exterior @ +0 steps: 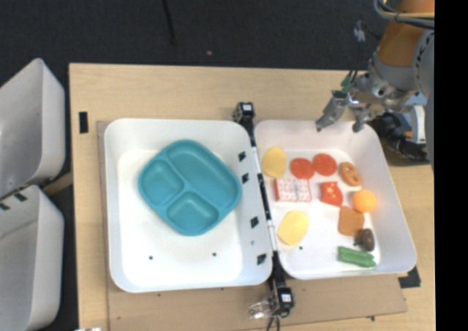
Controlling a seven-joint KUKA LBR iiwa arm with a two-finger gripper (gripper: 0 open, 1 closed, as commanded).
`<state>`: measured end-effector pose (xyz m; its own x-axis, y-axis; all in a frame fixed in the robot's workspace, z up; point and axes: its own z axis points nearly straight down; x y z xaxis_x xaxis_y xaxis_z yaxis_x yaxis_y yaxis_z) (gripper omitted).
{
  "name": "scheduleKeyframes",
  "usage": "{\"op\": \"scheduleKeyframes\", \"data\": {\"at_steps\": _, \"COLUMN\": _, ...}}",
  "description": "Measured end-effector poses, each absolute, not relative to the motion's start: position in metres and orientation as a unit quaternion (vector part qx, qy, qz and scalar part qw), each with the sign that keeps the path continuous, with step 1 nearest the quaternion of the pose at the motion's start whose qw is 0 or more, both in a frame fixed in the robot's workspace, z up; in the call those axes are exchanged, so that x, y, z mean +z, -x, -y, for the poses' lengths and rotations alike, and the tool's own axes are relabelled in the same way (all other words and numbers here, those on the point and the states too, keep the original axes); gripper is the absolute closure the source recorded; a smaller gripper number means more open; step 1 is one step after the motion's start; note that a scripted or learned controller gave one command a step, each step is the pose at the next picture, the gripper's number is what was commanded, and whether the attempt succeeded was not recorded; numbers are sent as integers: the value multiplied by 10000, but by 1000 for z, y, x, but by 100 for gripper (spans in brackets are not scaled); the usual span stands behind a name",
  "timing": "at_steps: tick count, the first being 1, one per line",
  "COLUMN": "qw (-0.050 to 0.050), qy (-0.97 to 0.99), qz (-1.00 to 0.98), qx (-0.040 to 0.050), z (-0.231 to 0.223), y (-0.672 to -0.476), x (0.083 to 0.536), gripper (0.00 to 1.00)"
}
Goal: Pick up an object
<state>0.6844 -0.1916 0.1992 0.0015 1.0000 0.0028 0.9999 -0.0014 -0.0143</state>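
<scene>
My gripper (pixel 342 119) hangs open above the far edge of the right bin (pixel 391 176), with nothing between its fingers. Below it in that bin lie several toy foods: a yellow piece (pixel 274 161), two red discs (pixel 313 166), a pink-and-white checked block (pixel 292 190), a red block (pixel 331 193), a brown ring (pixel 349 174), an orange ball (pixel 364 200), an orange-brown piece (pixel 350 221), a yellow oval (pixel 293 227), a dark lump (pixel 365 239) and a green pod (pixel 356 256). The nearest ones sit about a hand's width in front of the fingers.
The left bin (pixel 124 249) holds a teal divided plate (pixel 189 185). Black clips (pixel 243 111) join the bins along the middle seam. White boxes (pixel 25 132) stand off the bench at the left. The arm's grey and orange body (pixel 401 44) fills the upper right.
</scene>
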Motion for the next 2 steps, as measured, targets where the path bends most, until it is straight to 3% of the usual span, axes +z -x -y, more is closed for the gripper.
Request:
{"op": "scheduleKeyframes", "data": {"at_steps": 1, "qw": 15, "qy": 7064, "qz": 7078, "qx": 14, "z": 191, "y": -687, "x": 207, "gripper": 0}}
{"op": "scheduleKeyframes", "data": {"at_steps": 2, "qw": 25, "qy": 7071, "qz": 7071, "qx": 27, "z": 192, "y": -680, "x": 159, "gripper": 0}}
